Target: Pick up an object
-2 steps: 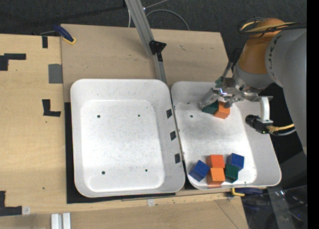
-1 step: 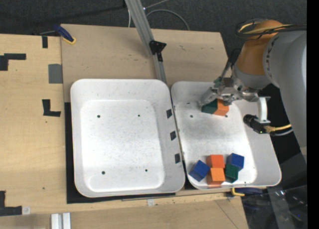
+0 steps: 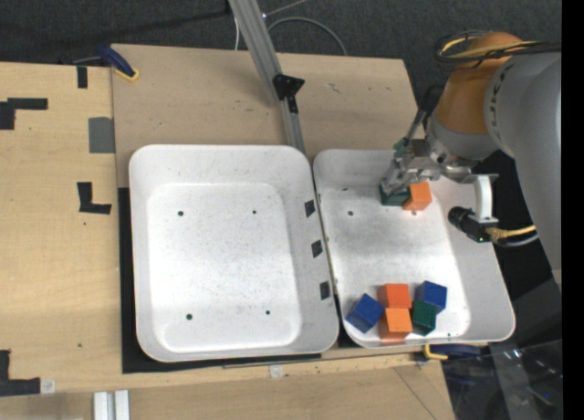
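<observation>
My gripper [image 3: 404, 181] is down in the far part of the right bin [image 3: 474, 263], reaching in from the right under the orange wrist band. An orange block [image 3: 420, 196] sits right against its tip, and a dark green block [image 3: 393, 195] lies just to the left of that, partly under the gripper. Whether either block is gripped is hidden by the gripper body. At the bin's near end lies a cluster: a blue block [image 3: 365, 311], two orange blocks [image 3: 396, 295] [image 3: 397, 321], a second blue block [image 3: 434, 295] and a green block [image 3: 423, 318].
The left bin [image 3: 146, 254] stands beside the right one, with a black divider strip between them. A slanted metal pole [image 3: 265, 44] crosses above the far bench. A black cable fitting [image 3: 470, 224] hangs at the right bin's right rim.
</observation>
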### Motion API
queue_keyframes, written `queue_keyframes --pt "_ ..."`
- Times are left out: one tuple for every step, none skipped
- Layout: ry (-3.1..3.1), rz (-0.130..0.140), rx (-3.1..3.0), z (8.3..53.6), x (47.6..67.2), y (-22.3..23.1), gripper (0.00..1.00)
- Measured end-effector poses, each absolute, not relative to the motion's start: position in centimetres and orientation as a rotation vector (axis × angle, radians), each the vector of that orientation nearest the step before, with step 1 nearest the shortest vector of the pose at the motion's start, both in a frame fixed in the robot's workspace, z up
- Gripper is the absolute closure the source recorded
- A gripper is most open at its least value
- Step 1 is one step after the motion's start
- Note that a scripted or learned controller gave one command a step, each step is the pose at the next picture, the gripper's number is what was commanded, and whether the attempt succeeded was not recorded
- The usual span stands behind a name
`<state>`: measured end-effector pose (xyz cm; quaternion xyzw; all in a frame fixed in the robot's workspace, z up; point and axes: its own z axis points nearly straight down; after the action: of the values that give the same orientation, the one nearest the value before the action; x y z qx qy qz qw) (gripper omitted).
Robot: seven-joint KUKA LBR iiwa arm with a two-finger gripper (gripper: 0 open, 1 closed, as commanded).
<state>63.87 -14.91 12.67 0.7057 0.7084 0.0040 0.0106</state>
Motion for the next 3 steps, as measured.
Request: queue_keyframes --pt "2.222 0.005 2.216 18.2 63.9 -13.8 1.00" --pt "2.220 0.004 2.217 24.6 64.0 -13.9 1.00" --pt "2.222 0.001 2.220 26.5 64.0 -13.9 1.00"
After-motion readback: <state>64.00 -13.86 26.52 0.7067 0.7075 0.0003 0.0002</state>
